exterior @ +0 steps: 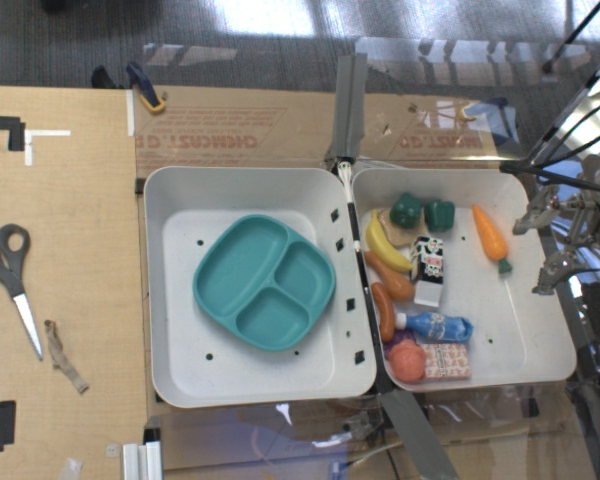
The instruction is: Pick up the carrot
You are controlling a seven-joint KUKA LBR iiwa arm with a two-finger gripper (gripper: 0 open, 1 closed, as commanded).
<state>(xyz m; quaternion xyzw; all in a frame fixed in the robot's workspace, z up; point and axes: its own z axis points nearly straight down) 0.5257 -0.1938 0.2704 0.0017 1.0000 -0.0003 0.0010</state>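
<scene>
Right bin (540,368), upper right part: carrot (489,234), lying flat on the white floor, slanted, orange body up-left, green stub down-right. Touches nothing around it; stands apart from the clutter along the bin's left wall.

At the bin's right rim, near the carrot but clear of it: tool (552,243), metal and grey, partly cut by the edge of the view. Holds nothing visible. Open or closed: cannot tell.

Along the left side of the same bin, top to bottom: two green pieces (406,210) side by side, banana (385,248) curving down beneath them, cow-print carton (430,263) just beside the banana, orange sausage (384,308), bottle (435,325) lying on its side, red ball (407,361) in the lower corner.

Left bin (170,298): teal plate (265,283) with three compartments, set at an angle.

On the worktop (70,198), well to the left of both bins: scissors (15,278).
</scene>
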